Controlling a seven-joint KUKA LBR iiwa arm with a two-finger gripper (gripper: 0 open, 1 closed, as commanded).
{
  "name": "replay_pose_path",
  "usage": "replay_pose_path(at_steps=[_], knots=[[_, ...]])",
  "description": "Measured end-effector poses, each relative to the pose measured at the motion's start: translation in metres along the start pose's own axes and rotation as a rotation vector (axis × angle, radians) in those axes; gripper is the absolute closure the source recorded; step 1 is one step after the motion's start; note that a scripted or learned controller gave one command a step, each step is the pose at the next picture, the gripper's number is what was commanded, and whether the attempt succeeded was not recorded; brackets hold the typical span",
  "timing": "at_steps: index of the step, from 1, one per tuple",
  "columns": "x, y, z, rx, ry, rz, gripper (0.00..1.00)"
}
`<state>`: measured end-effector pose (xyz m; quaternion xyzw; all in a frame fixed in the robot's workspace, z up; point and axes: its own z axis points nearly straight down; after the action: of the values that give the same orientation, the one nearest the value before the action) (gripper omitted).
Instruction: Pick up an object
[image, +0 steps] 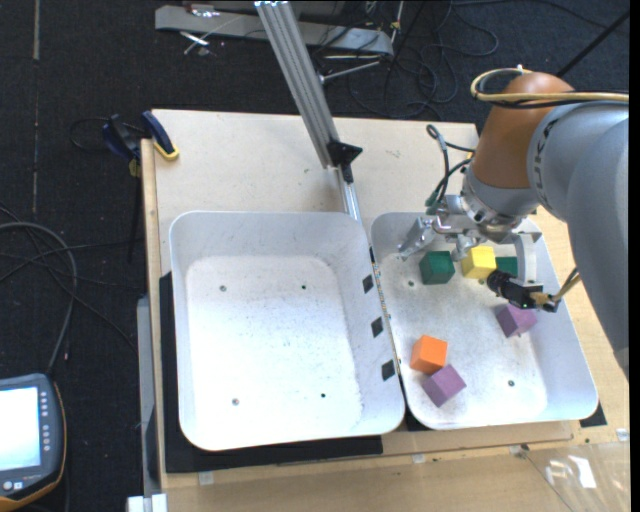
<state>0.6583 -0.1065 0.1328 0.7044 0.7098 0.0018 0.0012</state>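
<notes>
The gripper (452, 240) hangs over the right bin (560, 385), near the green cube (435, 267) and yellow cube (480, 262); its grip I cannot tell. An orange cube (430, 352) touches a purple cube (445, 383); another purple block (516, 320) lies apart.

Bins (200, 240) white, faintly speckled. Blocks: dark green (436, 267), yellow (480, 262), orange (430, 352), two purple (445, 384) (516, 320). Arm (590, 150) grey, orange band (512, 135). Counter (250, 160) pale tan.

gripper (462, 238) over right bin (560, 385); beside green block (436, 267), yellow block (481, 262); orange block (430, 352) nearer front
</notes>
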Motion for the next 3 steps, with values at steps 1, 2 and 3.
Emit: replay_pose_path(at_steps=[1, 2, 3], knots=[[0.005, -0.007, 0.039, 0.005, -0.002, 0.004, 0.0], [0.004, -0.006, 0.027, 0.002, -0.002, 0.007, 1.0], [0.029, -0.004, -0.068, -0.005, -0.001, 0.002, 1.0]])
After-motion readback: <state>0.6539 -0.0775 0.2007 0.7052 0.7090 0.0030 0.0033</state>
